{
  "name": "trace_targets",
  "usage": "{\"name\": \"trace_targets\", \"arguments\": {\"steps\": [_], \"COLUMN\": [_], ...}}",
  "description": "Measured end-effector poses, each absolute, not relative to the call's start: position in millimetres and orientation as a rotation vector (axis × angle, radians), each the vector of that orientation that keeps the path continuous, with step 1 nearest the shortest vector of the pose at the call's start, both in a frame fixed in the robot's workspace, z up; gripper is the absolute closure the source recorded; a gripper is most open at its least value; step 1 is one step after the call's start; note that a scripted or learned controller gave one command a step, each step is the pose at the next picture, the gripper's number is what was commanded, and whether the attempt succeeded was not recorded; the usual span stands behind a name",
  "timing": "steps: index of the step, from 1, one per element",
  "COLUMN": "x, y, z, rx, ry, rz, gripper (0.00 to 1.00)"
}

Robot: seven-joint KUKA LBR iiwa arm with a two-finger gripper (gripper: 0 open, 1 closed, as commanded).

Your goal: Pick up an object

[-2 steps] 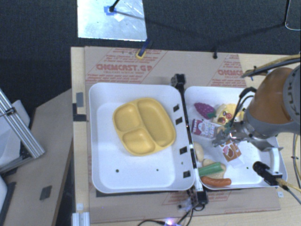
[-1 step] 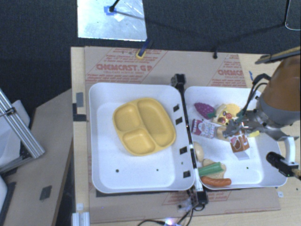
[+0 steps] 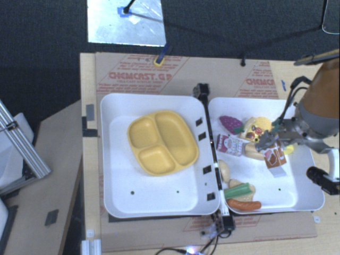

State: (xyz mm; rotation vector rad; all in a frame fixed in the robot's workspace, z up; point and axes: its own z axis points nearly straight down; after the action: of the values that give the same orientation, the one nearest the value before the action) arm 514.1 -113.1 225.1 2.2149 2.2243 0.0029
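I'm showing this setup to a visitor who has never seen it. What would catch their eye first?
Most likely the yellow divided tray, lying alone in the left bin. Next, the colourful heap of toy food in the right bin: a purple piece near the top, a green one and an orange-red one at the front. The gripper reaches over that heap from the right.

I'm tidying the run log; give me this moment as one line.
arm: over right white bin | gripper: low among toy food, grasp unclear | yellow three-compartment plastic tray: left white bin | phase: reaching
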Motion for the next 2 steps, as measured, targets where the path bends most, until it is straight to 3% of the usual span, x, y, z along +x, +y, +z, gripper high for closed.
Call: {"name": "trace_targets", "arguments": {"steps": [2], "x": [544.9], "y": [-7.6], "z": [220.7], "rx": [2.211], "ry": [2.23], "rz": [0.003], "gripper": [1.0]}}
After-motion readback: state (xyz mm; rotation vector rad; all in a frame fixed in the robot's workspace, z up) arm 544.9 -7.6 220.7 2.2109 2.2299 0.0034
